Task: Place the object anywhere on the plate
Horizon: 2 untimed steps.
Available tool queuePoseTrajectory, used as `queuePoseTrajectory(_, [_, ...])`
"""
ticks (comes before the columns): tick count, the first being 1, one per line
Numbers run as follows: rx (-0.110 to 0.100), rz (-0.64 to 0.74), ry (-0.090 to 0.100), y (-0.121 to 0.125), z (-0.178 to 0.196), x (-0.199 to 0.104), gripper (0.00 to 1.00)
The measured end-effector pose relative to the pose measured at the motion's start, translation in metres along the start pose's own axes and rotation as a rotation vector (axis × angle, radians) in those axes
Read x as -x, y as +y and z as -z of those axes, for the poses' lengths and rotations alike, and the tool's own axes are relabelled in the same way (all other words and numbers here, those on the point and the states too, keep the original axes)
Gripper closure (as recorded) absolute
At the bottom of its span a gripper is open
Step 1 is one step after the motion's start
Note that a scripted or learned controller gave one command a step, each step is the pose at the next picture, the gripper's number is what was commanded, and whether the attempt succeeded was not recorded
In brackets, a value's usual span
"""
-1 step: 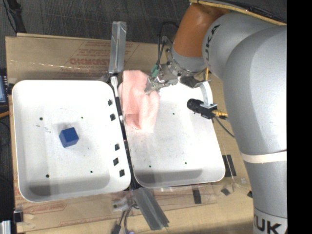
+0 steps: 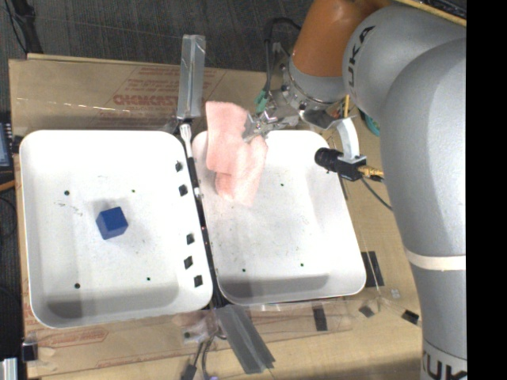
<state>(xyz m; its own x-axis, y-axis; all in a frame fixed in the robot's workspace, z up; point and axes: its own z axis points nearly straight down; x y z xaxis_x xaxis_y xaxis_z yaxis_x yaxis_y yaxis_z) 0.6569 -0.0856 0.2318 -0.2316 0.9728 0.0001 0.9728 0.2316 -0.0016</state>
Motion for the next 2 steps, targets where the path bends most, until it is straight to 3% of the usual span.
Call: queuePoseTrajectory(2, [-0.002,0.81,0.0,-0.016,0.006,-0.108,1.0])
